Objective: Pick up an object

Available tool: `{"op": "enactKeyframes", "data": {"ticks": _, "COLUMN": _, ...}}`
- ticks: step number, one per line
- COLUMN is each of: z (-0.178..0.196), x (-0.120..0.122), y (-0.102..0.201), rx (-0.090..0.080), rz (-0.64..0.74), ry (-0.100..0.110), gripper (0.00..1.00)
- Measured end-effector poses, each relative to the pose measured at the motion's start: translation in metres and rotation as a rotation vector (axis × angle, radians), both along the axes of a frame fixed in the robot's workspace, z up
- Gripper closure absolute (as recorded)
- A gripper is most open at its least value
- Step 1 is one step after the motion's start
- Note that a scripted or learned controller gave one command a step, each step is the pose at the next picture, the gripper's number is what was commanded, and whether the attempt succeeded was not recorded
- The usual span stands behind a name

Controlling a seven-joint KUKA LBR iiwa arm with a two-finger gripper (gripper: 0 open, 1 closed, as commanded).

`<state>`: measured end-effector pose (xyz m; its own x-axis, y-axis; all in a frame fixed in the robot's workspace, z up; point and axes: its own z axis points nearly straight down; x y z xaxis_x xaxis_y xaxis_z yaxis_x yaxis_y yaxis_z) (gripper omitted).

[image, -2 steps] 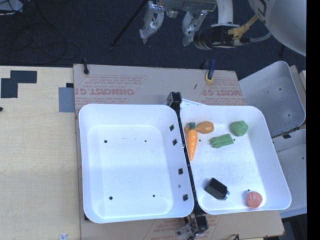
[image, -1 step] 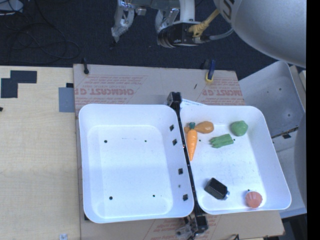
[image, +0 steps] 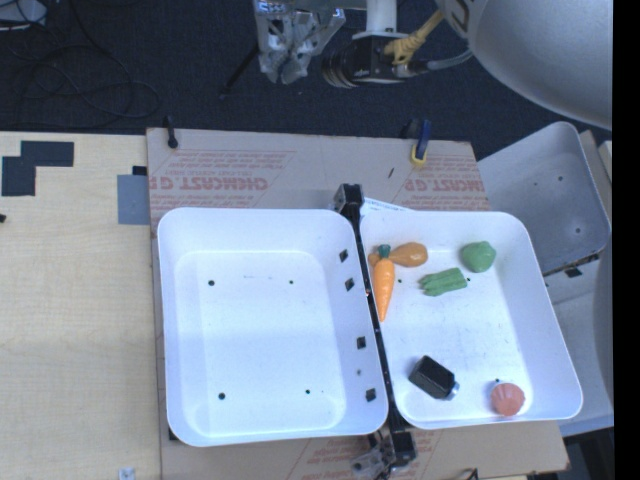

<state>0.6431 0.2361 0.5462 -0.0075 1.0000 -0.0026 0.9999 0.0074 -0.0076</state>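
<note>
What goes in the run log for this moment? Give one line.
gripper: raised behind bins, holding nothing | right bin: carrot, black block, pink ball | pick: not begun

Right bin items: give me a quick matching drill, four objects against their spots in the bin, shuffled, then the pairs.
Objects:
1. carrot
2. black block
3. pink ball
4. round green piece

Places in the right bin:
A. near right corner
B. far right area
C. along the divider, left edge
D. near side, middle

Pairs: 1-C, 2-D, 3-A, 4-B
</note>
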Motion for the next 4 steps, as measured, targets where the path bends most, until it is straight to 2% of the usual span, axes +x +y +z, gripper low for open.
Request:
{"op": "enactKeyframes", "data": {"ticks": 1, "z": -0.01, "x": 0.001, "y": 0.006, "rx": 0.0, "rz": -0.007, "ry": -0.001, "gripper": 1.0}}
{"op": "enactKeyframes", "data": {"ticks": 3, "z": -0.009, "x": -0.021, "y": 0.006, "rx": 0.001, "rz": -0.005, "ry": -0.001, "gripper": 1.0}}
{"op": "enactKeyframes", "data": {"ticks": 4, "z": -0.009, "x": -0.08, "y": 0.007, "rx": 0.0, "rz": -0.005, "ry": 0.0, "gripper": 1.0}}
